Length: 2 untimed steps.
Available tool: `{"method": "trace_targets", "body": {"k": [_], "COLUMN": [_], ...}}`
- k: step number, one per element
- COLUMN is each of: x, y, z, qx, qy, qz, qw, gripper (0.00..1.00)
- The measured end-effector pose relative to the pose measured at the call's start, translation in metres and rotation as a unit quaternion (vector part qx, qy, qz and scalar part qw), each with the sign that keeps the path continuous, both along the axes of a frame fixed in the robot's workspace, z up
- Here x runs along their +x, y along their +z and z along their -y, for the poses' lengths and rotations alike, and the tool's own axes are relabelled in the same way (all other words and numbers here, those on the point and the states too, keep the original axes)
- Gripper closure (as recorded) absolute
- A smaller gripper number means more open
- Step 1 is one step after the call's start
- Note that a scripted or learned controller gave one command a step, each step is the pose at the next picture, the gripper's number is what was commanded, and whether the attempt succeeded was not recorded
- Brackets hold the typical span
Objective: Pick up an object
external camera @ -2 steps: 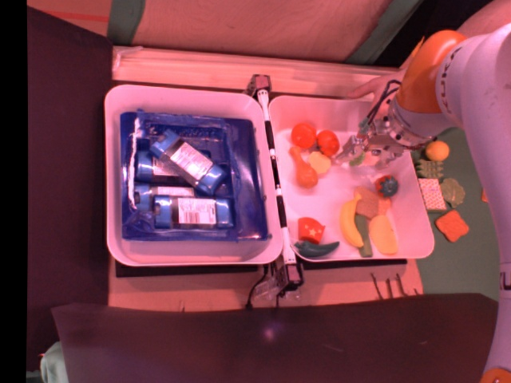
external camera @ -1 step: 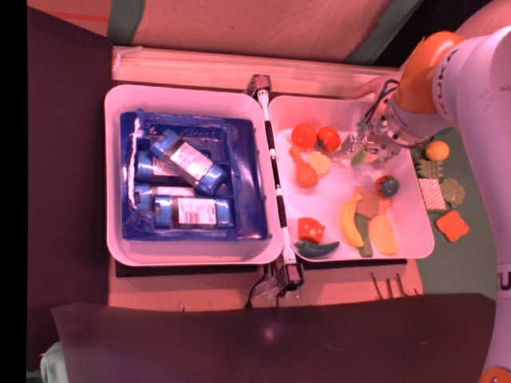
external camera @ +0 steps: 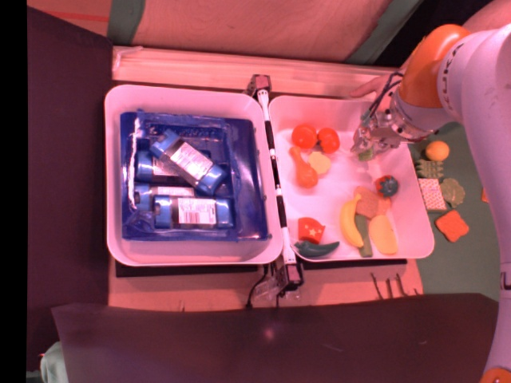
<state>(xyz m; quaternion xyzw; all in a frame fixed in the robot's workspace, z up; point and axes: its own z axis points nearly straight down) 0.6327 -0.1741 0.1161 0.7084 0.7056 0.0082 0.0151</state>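
The left bin [external camera: 116, 174] is carrying a blue tray [external camera: 247, 190] with several blue bottles [external camera: 188, 162] lying in it, white labels facing up. The right bin [external camera: 415, 230] is lying just beside it, holding toy food. Two red tomatoes [external camera: 315, 138] are sitting near its far edge, with an orange gourd-shaped piece [external camera: 305, 170] and a pale yellow piece [external camera: 320, 163] touching just below them. Toward the near rim a red piece [external camera: 310, 230] is resting above a dark green pepper [external camera: 318, 249]. Further right, a yellow banana [external camera: 349, 223] is lying alongside a cluster of orange and yellow pieces [external camera: 379, 226], with a small blue-and-red piece [external camera: 387, 185] above them.

The arm is reaching in from the upper right, its orange band [external camera: 431, 62] standing over the bin's far corner and the wrist bending down and to the left. The gripper [external camera: 365, 152] is hanging over the bin's upper right part, near the tomatoes but apart from them. Something small and greenish is showing at its tip; whether the fingers are open or closed on anything cannot be told.

Outside the bin, more toy food [external camera: 443, 190] is lying on the bench.
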Motion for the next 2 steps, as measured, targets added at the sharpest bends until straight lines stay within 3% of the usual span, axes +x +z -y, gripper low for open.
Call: {"method": "trace_targets", "body": {"k": [1, 2], "x": [0.004, 0.016], "y": [0.068, 0.127], "z": [0.003, 0.009], "qx": [0.0028, 0.0027], "qy": [0.001, 0.001], "qz": [-0.01, -0.01], "qw": [0.9999, 0.9999], "gripper": [1.0, 1.0]}}
